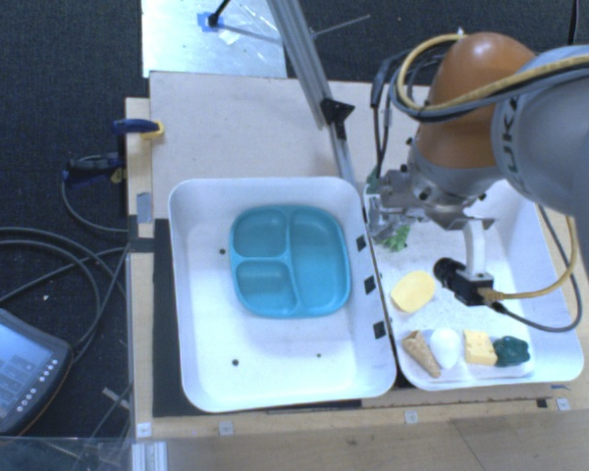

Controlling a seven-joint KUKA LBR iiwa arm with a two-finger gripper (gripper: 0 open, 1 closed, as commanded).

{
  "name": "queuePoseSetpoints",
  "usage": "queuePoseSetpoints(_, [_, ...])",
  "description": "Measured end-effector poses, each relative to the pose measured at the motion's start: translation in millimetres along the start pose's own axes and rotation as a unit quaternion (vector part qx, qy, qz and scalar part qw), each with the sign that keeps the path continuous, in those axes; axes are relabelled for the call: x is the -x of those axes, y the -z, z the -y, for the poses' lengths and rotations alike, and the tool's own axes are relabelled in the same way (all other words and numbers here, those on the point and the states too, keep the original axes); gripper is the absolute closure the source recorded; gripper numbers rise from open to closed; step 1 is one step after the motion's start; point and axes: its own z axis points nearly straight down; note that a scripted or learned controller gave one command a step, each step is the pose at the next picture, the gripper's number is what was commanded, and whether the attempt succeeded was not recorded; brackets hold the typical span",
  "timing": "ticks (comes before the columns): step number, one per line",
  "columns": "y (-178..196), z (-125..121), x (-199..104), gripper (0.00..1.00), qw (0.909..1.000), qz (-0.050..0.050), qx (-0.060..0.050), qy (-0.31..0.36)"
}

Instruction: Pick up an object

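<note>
Left bin (191,292): white plastic, smooth, faint sheen. Divided tray (290,261) inside: teal plastic, glossy. Bench top (236,126): pale board, matt. Floor (49,57): dark carpet, rough. Arm (555,126): grey smooth casing, orange band (476,77) glossy. Far pole (299,47): brushed metal.

Brightness: even and fairly bright, cool bluish cast.
Source: seems overhead and diffuse; no lamp in view.
Glare: left bin (206,361) floor and rims nearly blown out; pale sheen on the bench (236,126) and the metal plate (187,18) at top.
Shadows: soft and faint; a dim one around the tray (290,261), a darker patch under the arm (530,116) in the right bin (560,361).
Dark areas: floor mat (49,67) reads grainy, little detail.
Sharpness: soft overall, low resolution; small items in the right bin lack crisp edges.
Distortion: none clear at the edges.
</note>
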Motion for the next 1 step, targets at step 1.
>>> queuePoseSetpoints(1, [10.0,26.9,-44.8,1.0,1.0,0.0,0.001,0.0])
